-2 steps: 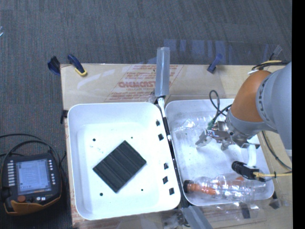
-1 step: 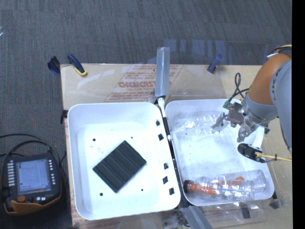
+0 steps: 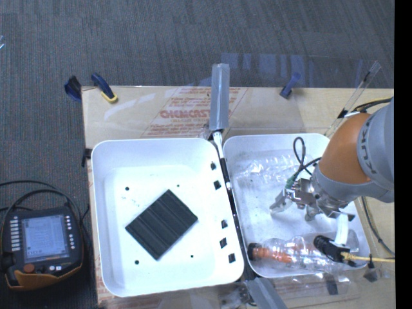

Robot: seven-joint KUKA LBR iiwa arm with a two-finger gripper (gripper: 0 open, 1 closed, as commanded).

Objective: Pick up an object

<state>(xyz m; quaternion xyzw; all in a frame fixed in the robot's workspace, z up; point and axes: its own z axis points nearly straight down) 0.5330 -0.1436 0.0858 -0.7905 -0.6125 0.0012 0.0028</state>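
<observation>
A black ridged rectangular pad (image 3: 161,223) lies flat in the left bin (image 3: 106,166), turned at an angle. In the right bin (image 3: 257,143) a clear plastic bottle with an orange cap (image 3: 286,251) lies on its side along the front wall. A crumpled clear plastic piece (image 3: 270,169) rests toward the back. My gripper (image 3: 294,210) hangs over the middle of the right bin, between the crumpled plastic and the bottle. It is open, with nothing between its fingers.
A teach pendant (image 3: 42,240) sits on the floor to the left of the bench. Blue clamps (image 3: 103,89) hold the bench's back edge. A divider with black clips (image 3: 222,198) separates the two bins.
</observation>
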